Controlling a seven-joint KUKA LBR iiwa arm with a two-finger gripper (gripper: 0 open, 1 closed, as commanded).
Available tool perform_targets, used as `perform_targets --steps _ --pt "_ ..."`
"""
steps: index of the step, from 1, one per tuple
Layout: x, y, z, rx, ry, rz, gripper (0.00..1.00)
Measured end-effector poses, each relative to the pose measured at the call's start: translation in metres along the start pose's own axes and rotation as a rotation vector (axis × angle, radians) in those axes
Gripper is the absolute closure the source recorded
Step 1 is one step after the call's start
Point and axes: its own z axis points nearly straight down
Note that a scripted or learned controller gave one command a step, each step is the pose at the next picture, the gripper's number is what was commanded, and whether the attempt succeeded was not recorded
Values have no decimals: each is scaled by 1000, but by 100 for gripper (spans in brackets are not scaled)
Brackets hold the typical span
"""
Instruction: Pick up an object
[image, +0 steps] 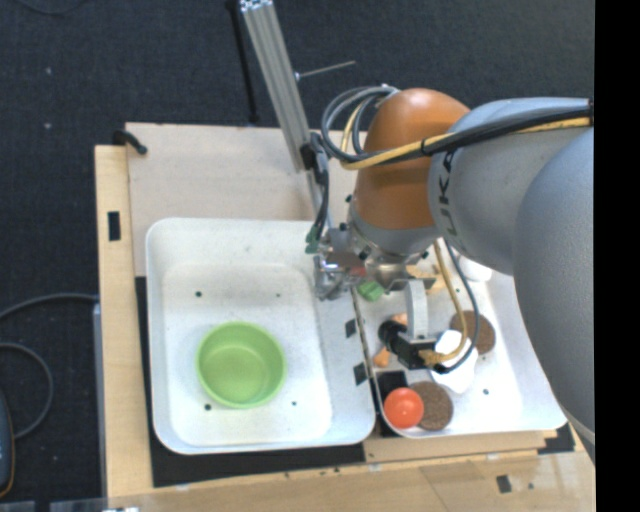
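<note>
gripper (372, 285) above right bin (510, 350) | we can't tell finger state | small green block (370, 291) beneath it | green bowl (240, 365) in left bin (180, 250)

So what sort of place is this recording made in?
Most likely a robotics lab bin-picking bench: two shallow white plastic bins side by side on a board, a grey and orange robot arm reaching over them, and an aluminium mounting rail behind.
</note>
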Motion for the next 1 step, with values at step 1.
perform_targets --steps 1 --pt "-2 1 0 -1 0 6 0"
